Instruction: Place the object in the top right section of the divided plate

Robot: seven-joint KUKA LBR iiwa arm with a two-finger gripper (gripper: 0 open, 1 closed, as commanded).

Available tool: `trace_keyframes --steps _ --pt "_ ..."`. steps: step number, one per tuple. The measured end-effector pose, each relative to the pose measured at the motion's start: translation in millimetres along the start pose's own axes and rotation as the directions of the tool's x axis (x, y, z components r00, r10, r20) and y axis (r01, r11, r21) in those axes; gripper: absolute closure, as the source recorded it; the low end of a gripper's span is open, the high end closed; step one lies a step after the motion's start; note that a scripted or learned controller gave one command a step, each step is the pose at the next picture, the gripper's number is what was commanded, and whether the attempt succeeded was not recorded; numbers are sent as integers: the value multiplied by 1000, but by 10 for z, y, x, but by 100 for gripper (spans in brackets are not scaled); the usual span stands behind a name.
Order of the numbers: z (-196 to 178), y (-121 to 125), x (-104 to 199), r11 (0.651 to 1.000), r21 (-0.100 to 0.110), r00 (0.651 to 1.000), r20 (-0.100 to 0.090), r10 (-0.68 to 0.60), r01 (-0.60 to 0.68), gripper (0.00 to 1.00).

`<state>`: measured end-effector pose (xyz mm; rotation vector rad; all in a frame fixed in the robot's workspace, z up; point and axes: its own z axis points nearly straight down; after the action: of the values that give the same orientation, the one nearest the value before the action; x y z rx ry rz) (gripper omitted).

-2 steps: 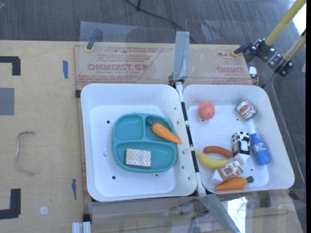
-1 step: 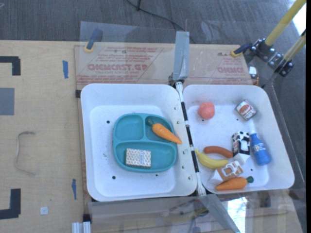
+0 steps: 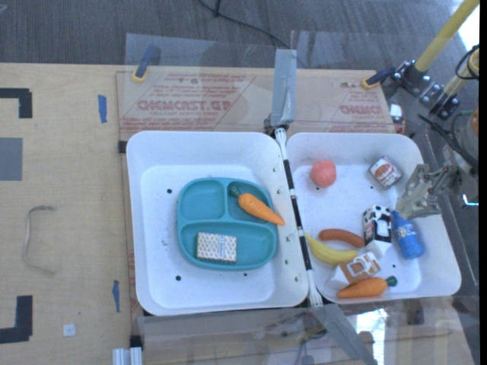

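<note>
I see the carrot [image 3: 261, 208] lying in the top right part of the teal plate [image 3: 190, 226], its tip poking over the plate's right rim. My gripper [image 3: 423, 192] hangs far to the right of the plate, over the right bin [image 3: 434, 280], fingers spread apart and holding nothing. I think the job looks done, so I leave the plate alone and lift away slowly.

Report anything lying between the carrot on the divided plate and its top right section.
Nothing visible stands in the way. The orange carrot already lies across the top right section of the teal divided plate, its tip overhanging the rim. The two-finger gripper sits over the right white bin.
</note>
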<state>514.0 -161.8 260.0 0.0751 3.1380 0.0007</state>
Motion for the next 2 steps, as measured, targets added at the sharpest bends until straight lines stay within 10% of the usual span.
trace_keyframes --steps 1,2 --pt "-102 -1 -27 1000 1 1000 7 1 -1 100" --pt "-1453 -186 -498 996 1 996 4 85 -85 100"
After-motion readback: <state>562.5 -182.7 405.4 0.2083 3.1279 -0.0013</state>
